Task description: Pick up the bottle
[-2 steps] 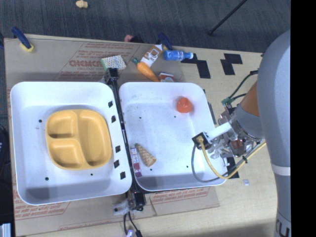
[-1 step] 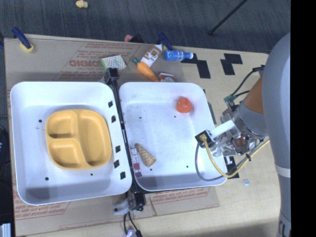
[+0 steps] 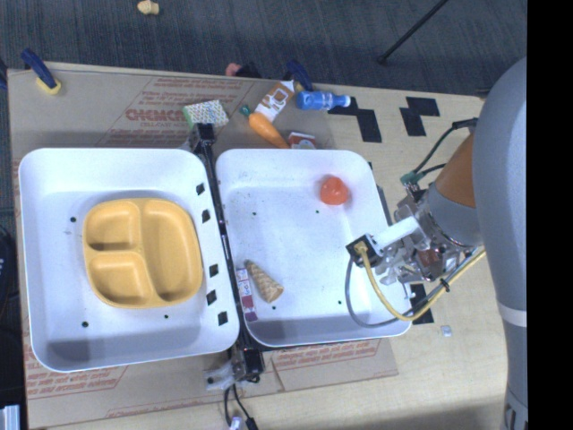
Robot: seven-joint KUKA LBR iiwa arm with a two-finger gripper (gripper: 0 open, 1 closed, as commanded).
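Two bottles lie on the bare bench in the upper middle of the frame, above the top rim of the right bin (image 3: 380, 316) and outside both bins. The blue bottle (image 3: 315, 100) rests on its side, its body a clear mid-blue and its narrower neck end pointing right. Just left of it, touching or nearly so, the white and orange bottle (image 3: 276, 101) lies slanted, with a white body, an orange label and its lower end towards the orange carrot (image 3: 267, 130). A green patterned sponge (image 3: 206, 113) sits further left.

The gripper (image 3: 419, 263) is at the right of the frame, over the right bin's right rim, well apart from both bottles. Cables and wrist parts clutter it, so I cannot tell whether it is open or closed, and nothing is seen in its grasp.

Inside the right bin are a red ball (image 3: 333, 190) and a brown cone (image 3: 264, 281). The left bin (image 3: 45, 330) holds a yellow divided plate (image 3: 143, 251).
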